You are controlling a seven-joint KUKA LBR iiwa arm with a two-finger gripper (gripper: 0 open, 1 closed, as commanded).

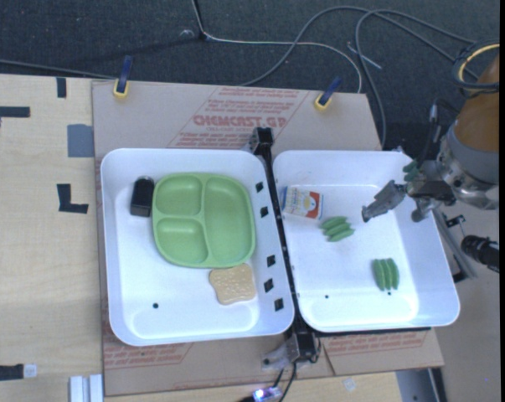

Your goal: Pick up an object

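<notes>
**Stock at hand: tool over the right bin, nothing gripped**

Item 1, the tool point(400, 199). You will find it above the right bin point(428, 308), near that bin's upper right wall. Its two fingers stand spread, one dark finger point(381, 201) reaching left and the other point(422, 212) hanging on the right, with nothing between them.

Item 2, a green pod point(337, 229). It lies on the bin floor just down and left of the tool, the nearest thing to it. Its long axis runs slantwise, lower left to upper right. This looks the likeliest pick: you would need a short move left and down, with the fingers set across that slant.

Item 3, a second green pod point(386, 274). It lies further down, below the tool, long axis close to upright in the view.

Item 4, a small white carton point(302, 202) with a red patch, by the right bin's left wall; its print is too small to read.

Item 5, the left bin point(118, 249): green divided plate point(204, 220), black block point(142, 197), tan cracker point(233, 284). All well apart from the tool.
</notes>
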